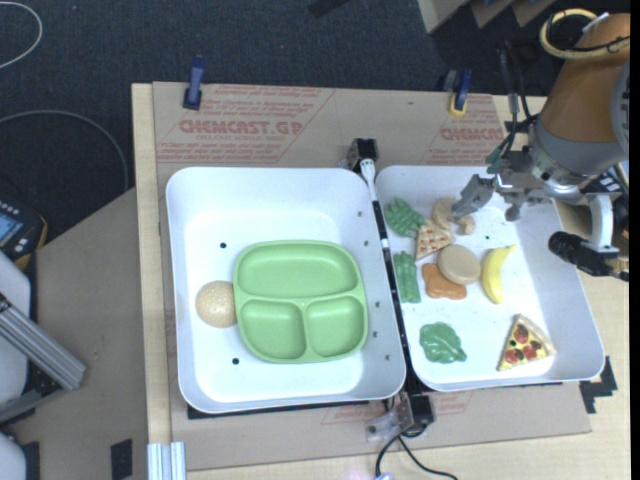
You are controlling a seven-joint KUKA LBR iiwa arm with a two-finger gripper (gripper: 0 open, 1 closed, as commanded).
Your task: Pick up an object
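The gripper (490,196) hangs spread open over the back of the right bin (575,313), holding nothing. The risk, I'd say: the food is packed tight there, so closing near the small pizza slice (432,238) could nudge the bun (459,263) or banana (495,271) and slip off.

The left bin (190,288) holds a green tray (300,300) with a bread roll (215,304) just beside it. The right bin also has lettuce (441,342) and another pizza slice (525,343).

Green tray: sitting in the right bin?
No. The green tray lies in the left bin, beside a tan ball.
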